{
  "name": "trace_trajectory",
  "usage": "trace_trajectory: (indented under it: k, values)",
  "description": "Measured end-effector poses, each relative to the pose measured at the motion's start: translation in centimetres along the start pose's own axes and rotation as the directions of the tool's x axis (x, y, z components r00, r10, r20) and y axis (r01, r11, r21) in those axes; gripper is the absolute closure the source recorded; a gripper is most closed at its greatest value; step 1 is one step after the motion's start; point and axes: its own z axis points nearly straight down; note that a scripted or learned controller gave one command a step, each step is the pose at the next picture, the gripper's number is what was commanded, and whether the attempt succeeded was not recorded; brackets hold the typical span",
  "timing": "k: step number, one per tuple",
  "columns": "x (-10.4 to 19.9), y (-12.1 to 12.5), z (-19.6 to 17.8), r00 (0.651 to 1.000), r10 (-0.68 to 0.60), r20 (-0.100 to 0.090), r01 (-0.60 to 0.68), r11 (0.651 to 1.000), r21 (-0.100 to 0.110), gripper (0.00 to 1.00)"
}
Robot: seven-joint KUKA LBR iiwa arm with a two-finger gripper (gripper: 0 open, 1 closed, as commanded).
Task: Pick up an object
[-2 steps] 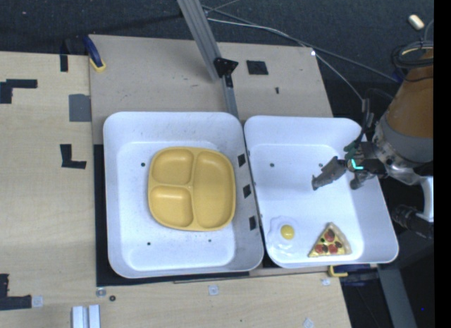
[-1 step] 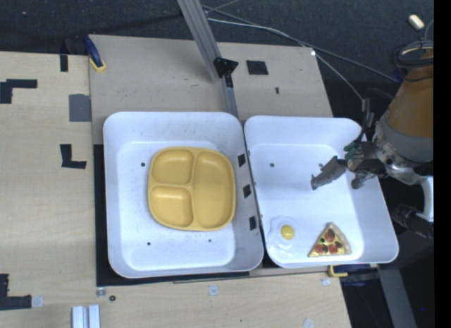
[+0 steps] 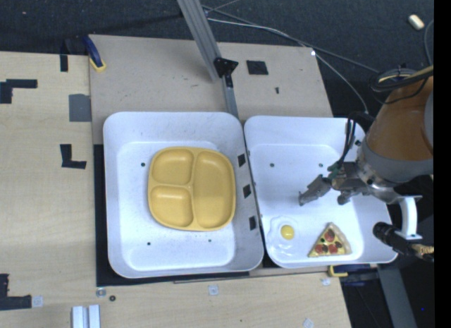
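In the right bin [image 3: 296, 143], a fried egg toy [image 3: 285, 233] lies near the front wall, and a pizza slice toy [image 3: 330, 242] lies just right of it. My gripper [image 3: 324, 197] hangs over the bin's middle, a little behind both toys. Its two dark fingers [image 3: 308, 195] are spread apart with nothing between them. The orange-banded arm reaches in from the right edge.
The left bin [image 3: 127, 178] holds a yellow divided plate [image 3: 192, 188] at its middle. A grey metal bar [image 3: 201, 23] slants down to the gap between the bins. Cables run across the dark floor behind the bench.
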Motion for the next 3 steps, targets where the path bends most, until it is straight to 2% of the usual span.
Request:
trace_trajectory:
  k: [2,3]
  values:
    - [-0.7,-0.5,10.1,1.0,0.001,0.001,-0.001,1.0,-0.006,0.0]
    - [-0.7,-0.5,8.9,1.0,-0.001,0.001,0.001,1.0,-0.006,1.0]
